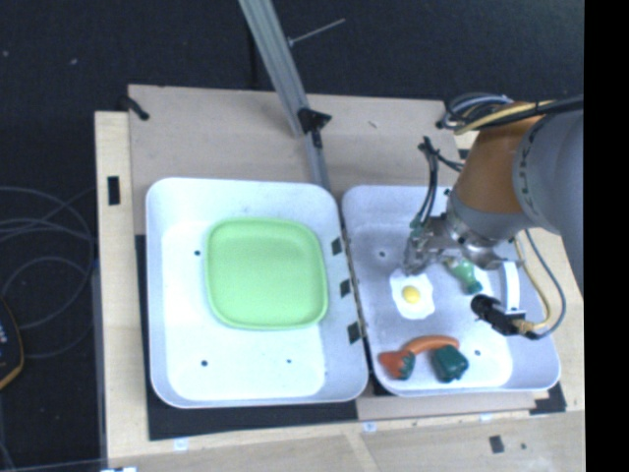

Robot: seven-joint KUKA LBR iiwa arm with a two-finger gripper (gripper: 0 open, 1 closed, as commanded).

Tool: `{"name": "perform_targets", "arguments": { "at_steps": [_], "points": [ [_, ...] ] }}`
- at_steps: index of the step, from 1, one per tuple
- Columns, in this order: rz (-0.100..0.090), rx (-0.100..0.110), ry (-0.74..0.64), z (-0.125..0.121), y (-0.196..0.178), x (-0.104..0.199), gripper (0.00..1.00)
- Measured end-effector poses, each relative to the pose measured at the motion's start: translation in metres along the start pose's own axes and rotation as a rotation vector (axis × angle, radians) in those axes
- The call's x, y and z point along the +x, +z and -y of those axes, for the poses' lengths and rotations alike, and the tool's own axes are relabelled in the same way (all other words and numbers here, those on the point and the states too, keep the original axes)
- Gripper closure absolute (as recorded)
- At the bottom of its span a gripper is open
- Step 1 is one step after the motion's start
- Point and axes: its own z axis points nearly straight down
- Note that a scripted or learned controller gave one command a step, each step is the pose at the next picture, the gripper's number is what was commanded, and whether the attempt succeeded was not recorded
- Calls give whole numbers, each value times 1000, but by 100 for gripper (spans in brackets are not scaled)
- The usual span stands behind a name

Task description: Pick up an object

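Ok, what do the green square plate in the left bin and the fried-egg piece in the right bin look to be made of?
The green square plate looks like moulded plastic: one flat pale green with a soft sheen, rounded corners and a raised rim. The fried-egg piece, a white shape with a yellow yolk, looks like a toy of plastic or rubber; its flat colours and smooth outline suggest that, but the view is too coarse to tell which.

The two shallow white plastic bins (177,264) look smooth and faintly glossy. The square pale-green plastic plate (265,271), at 9 o'clock from the toy fried egg (413,296), has a soft sheen. The light wooden bench top (226,136) is matt. The arm's orange band (488,175) looks satin-smooth.
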Motion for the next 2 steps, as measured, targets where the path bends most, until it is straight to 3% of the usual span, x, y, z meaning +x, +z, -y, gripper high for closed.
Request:
{"name": "perform_targets", "arguments": {
  "at_steps": [2],
  "points": [
    [1, -2, -2, 5, -91, 9, 100]
  ]
}}
